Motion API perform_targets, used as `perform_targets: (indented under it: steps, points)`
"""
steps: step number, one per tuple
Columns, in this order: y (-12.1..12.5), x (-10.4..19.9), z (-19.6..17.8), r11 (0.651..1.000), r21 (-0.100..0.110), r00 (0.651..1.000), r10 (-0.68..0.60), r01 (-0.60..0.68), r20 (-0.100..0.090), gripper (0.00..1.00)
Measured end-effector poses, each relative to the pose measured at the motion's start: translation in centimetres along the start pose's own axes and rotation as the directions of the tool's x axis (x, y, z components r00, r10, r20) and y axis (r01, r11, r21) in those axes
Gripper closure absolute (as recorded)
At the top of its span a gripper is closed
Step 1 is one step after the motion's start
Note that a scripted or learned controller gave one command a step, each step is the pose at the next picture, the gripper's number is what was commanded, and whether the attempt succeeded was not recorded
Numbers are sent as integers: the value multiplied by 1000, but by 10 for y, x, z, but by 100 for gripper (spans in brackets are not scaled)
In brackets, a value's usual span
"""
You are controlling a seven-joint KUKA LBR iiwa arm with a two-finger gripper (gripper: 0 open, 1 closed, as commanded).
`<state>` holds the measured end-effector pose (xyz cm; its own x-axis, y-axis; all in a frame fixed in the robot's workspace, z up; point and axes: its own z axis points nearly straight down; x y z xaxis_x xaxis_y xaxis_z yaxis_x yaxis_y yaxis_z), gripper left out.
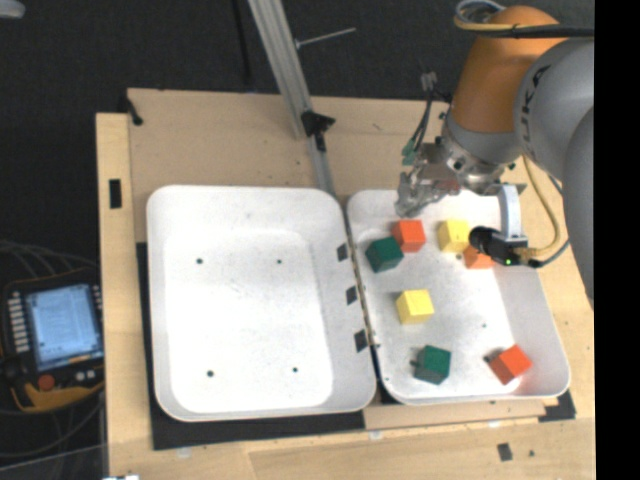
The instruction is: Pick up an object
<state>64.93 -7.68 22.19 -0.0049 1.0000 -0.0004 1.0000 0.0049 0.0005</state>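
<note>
My gripper hangs over the far end of the right bin, just above an orange block and apart from it. A green block lies beside that orange block, to its left. A yellow block sits to the right, with another orange block partly hidden behind a black part of the arm. Near the bin's middle is a second yellow block. At the near end lie a green block and an orange block.
The left bin sits beside the right one, joined by black clips along the shared wall. A slanted metal post rises behind the bins. A tablet lies off the bench at the left.
</note>
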Motion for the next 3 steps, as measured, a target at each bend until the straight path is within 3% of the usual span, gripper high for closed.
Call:
perform_targets:
  steps: [1, 3]
  points:
    - [-22, 43, -13, 1000, 0, 1000, -1, 1, -2, 100]
    - [-50, 140, -2, 1000, 2, 1000, -2, 2, -2, 100]
